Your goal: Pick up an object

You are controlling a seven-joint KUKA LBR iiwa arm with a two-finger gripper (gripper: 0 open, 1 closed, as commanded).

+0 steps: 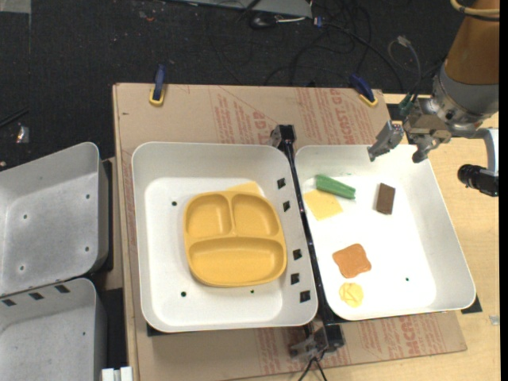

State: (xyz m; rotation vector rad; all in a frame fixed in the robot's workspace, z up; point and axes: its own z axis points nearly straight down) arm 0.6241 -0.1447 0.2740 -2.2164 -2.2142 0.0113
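My gripper [402, 147] hangs over the far edge of the right bin [444, 213], its two fingers spread open with nothing between them. Below it in that bin lie a green block [335, 186], a brown block [385, 198], a pale yellow slice [323, 205], an orange-brown square piece [352, 259] and a small yellow round piece [351, 294]. The brown block is the closest, a little in front of the gripper.
The left bin [155, 213] holds a yellow divided tray [235, 239]. A black divider with clips [298, 228] runs between the bins. Grey metal panels [48, 213] sit at the far left. Cables lie on the dark floor beyond the bench.
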